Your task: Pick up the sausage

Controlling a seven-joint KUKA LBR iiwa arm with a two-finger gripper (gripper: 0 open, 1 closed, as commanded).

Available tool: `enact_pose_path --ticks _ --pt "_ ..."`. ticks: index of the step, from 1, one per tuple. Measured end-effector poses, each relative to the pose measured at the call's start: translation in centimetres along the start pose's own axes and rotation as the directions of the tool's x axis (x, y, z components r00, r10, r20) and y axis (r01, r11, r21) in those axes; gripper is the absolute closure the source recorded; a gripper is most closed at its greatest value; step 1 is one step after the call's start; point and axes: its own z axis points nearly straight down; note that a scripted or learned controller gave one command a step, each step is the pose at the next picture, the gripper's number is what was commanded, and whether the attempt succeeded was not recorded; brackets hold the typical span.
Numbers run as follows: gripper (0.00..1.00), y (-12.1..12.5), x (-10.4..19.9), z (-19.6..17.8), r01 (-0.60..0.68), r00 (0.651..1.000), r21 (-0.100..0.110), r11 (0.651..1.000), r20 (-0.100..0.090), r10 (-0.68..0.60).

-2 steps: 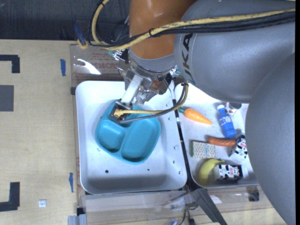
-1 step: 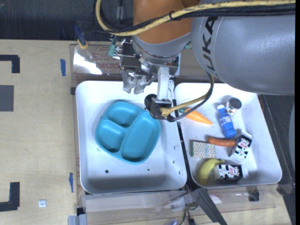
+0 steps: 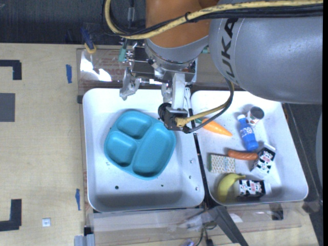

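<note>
A blue three-part plate (image 3: 139, 143) lies in the left bin (image 3: 97, 188). The right bin (image 3: 296, 181) holds a carrot (image 3: 218, 129) (far side), a blue bottle (image 3: 248, 136), a patterned packet (image 3: 221, 163), a yellow fruit (image 3: 226, 186) touching a cow-print carton (image 3: 251, 188), and a smaller cow-print box (image 3: 265, 161)

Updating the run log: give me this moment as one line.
gripper: above left bin far edge | sausage: lying in right bin, not held

One fixed camera above the bench (image 3: 41, 152), slanted downward
</note>
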Motion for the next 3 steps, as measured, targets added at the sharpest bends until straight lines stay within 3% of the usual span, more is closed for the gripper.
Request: enact_pose_path --ticks 1,2,3 --pt "0.00 -5.9 -0.4 -7.4 -0.278 0.961 0.001 0.961 0.001 0.278" --pt "1.00 -5.9 -0.3 -8.4 -0.275 0.962 0.000 0.962 0.001 0.275" --pt "1.00 -5.9 -0.1 -9.4 -0.271 0.962 -0.002 0.962 0.000 0.271"
